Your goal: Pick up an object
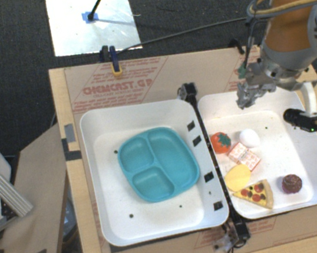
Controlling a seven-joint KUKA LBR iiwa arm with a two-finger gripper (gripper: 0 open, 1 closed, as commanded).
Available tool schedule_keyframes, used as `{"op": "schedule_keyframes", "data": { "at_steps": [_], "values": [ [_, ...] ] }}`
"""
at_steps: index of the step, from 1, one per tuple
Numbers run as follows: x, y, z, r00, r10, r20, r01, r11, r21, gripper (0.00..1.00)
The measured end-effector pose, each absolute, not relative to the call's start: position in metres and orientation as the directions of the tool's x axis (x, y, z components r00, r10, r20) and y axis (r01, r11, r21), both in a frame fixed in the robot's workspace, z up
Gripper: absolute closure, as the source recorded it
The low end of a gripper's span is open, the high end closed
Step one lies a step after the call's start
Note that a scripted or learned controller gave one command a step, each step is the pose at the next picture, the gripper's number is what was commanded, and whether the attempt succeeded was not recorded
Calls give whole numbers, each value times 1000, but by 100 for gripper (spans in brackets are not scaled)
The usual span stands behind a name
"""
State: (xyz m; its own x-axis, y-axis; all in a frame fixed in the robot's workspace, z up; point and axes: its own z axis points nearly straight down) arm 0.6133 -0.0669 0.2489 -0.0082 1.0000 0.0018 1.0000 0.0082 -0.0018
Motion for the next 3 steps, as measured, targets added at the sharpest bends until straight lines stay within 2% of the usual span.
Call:
{"op": "schedule_keyframes", "data": {
  "at_steps": [1, 3],
  "values": [
    [600, -11, 242, -10, 1000, 3, 1000, 10, -1, 100],
    [545, 93, 224, -10, 1000, 3, 1000, 10, -2, 100]
  ]
}}
